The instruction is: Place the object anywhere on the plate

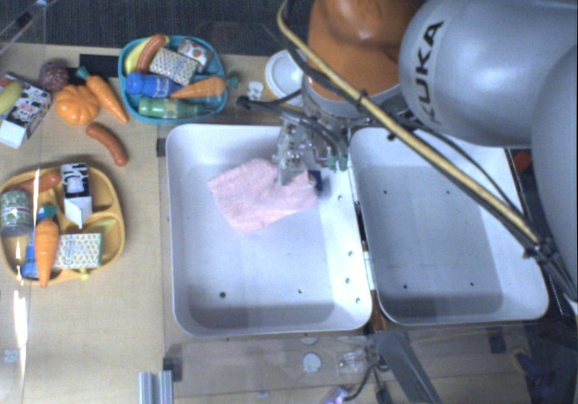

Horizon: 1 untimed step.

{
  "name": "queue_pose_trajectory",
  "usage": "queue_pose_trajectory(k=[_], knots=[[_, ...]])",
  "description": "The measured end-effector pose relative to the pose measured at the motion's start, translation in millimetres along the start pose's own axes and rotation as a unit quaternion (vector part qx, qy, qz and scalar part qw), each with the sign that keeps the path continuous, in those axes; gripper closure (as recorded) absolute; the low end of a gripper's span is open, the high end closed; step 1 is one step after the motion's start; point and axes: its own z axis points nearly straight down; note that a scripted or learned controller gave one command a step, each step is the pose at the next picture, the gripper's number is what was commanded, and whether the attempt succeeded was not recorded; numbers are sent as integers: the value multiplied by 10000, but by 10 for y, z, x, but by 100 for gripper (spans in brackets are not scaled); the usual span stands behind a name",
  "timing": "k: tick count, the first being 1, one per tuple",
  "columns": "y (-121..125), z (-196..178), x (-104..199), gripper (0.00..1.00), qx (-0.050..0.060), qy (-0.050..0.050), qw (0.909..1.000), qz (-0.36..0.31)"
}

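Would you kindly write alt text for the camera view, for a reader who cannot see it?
A grey KUKA arm lowers its end effector over a pink cloth in the left white bin. The right white bin sits alongside, and toy food lies on the bench.

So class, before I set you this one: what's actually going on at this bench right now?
A grey KUKA arm reaches in from the right and has its gripper down over a pink cloth in the left white bin. The gripper sits at the cloth's upper right edge; whether it has hold of it cannot be told. The right bin sits alongside. Trays of toy food stand on the bench to the left.
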Motion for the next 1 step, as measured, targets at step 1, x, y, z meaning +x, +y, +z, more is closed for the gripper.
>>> queue_pose_trajectory(k=[1], knots=[[-1,-4,-2,0,-1,-4,10000,-1]])
